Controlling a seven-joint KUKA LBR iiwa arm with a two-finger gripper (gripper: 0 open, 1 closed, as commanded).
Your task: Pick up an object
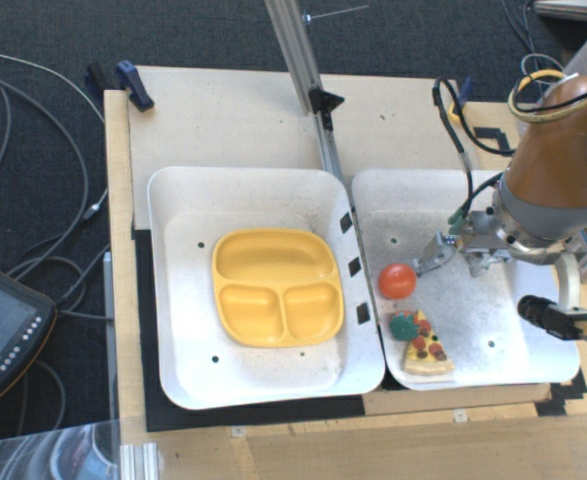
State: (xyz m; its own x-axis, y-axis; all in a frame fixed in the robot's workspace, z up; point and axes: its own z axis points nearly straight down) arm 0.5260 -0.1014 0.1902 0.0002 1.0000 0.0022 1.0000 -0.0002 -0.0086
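The right bin holds three small things near its front left. A red ball-like toy lies by the left wall. Just in front of it sit a green toy and a toy pizza slice, touching each other. My gripper hangs over the middle of the right bin, a short way right of the red toy and slightly behind it. Its fingers stand open with nothing between them.
In the left bin lies a yellow divided plate. A metal pole slants up from the bench behind the wall between the bins. Cables run along the back right, and the arm's bulk covers the right bin's far right.
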